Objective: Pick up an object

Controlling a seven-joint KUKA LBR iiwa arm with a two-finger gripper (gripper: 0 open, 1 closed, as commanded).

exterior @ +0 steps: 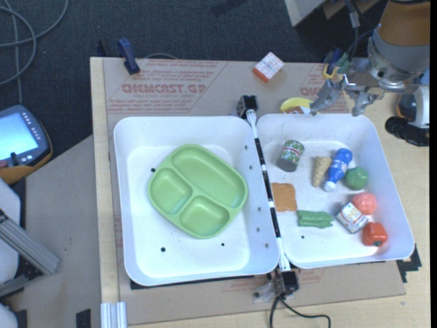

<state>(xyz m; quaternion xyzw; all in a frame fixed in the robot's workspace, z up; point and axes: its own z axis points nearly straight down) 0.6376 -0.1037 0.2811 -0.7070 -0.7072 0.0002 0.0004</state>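
Gripper (347, 96) hung open with nothing in it, just past the far edge of the right bin (389, 251). Inside that bin, a small can (291, 154) sat near a blue bottle (337, 168).

Your arm (403, 26) comes in from the upper right, its orange band showing above the grey wrist. The claw (345, 100) hangs at the top right with its two fingers (323, 100) pointing downward and spread apart, nothing between them.
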